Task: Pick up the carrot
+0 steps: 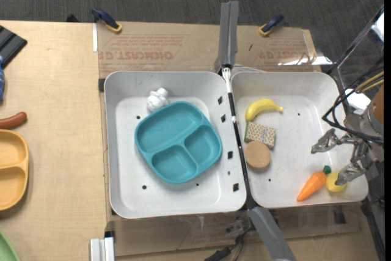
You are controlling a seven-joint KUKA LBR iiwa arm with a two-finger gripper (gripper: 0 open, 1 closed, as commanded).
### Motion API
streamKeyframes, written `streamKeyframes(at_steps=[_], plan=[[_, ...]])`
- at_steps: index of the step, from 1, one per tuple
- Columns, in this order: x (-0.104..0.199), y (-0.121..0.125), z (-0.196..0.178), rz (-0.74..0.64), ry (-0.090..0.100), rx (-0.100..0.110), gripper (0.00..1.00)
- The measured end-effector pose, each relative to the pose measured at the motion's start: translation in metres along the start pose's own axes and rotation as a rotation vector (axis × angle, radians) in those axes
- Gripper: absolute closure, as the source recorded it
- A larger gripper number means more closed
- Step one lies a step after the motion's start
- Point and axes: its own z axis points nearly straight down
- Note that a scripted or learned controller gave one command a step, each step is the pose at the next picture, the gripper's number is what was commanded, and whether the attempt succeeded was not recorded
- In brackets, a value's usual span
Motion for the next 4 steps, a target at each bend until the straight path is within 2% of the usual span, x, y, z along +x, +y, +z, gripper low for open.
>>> streamKeyframes(at_steps=[1,2,3,4], plan=[[0.002,0.002,0.048,-0.006,0.003,-0.003,0.00],[0.000,0.002,0.038,-0.004,-0.002,-0.002,1.00],[-0.040,0.047,0.010,-0.870,-0.007,0.005,1.00],[-0.125,0.066,-0.081,-0.887,-0.001,-0.002,1.00]])
